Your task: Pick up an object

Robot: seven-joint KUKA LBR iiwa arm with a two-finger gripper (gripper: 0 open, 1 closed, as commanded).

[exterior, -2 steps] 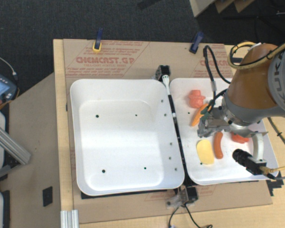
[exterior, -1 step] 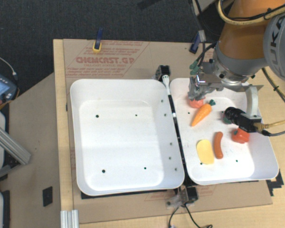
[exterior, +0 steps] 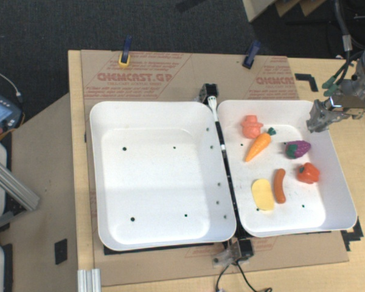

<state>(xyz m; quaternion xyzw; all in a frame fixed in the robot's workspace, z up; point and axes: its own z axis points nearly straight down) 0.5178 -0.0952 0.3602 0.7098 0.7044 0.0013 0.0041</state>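
Note:
The right bin (exterior: pixel 336 190) holds several toy foods: a pink lump (exterior: pixel 251 126), an orange carrot (exterior: pixel 257 146), a purple eggplant (exterior: pixel 297 148), a red pepper (exterior: pixel 308 173), a brown sausage (exterior: pixel 280 185) and a yellow piece (exterior: pixel 263 194). My gripper (exterior: pixel 318 120) hangs over the bin's far right corner, above and right of the eggplant, apart from every item. Nothing shows between its fingers.
The left bin (exterior: pixel 103 181) lies beside the right one, with a black divider strip (exterior: pixel 222 151) between them. Both rest on a cardboard sheet (exterior: pixel 170 72) held by a yellow clamp (exterior: pixel 125 53) and a blue clamp (exterior: pixel 252 53).

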